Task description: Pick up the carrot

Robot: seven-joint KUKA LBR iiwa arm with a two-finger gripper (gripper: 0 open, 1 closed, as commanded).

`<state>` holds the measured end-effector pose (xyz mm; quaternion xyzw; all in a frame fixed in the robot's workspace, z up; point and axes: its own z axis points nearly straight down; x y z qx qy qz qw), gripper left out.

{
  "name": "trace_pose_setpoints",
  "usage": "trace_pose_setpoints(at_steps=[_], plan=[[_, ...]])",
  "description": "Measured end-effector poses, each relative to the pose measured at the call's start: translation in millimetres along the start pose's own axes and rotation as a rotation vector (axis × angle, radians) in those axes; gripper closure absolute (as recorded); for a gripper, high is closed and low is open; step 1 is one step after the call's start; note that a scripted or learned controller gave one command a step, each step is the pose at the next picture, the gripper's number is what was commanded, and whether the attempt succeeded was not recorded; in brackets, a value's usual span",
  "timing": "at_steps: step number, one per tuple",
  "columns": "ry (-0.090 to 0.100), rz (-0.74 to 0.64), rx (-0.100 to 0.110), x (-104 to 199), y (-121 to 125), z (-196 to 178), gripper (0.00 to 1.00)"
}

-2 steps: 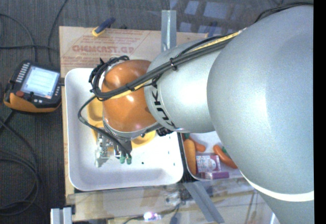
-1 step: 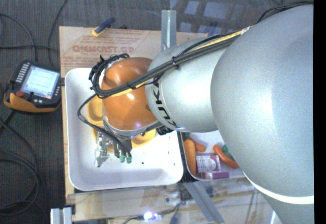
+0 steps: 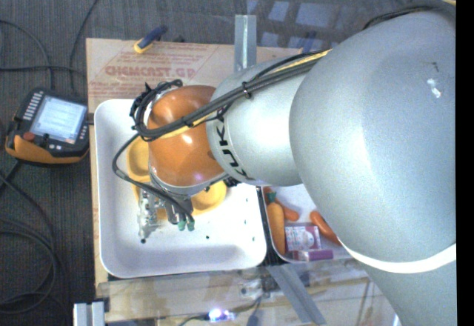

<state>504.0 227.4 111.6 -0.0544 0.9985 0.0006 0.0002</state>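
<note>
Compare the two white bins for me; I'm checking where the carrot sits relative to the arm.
The left bin lies under the arm's wrist, with the gripper hanging over its floor; the right bin is mostly hidden beneath the arm's grey body. The right bin holds the carrot and a small carton; the left bin shows a yellow object. Both are shallow and white.

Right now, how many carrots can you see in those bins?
2, possibly. One carrot lies along the right bin's left wall; another orange piece that looks like one sits further right, partly under the arm. More may be hidden beneath it.
</note>
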Motion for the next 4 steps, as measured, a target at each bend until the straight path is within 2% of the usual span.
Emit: trace_pose_setpoints(at_steps=[1, 2, 3, 4], plan=[[0.002, 0.293, 0.002, 16.5, 8.5, -70.8, 1.00], [0.000, 0.612, 0.003, 19.4, 8.1, -81.6, 1.00], [-0.001, 0.611, 0.005, 18.9, 8.2, -90.0, 1.00], [0.000, 0.939, 0.005, 19.7, 7.6, -84.6, 1.00]])
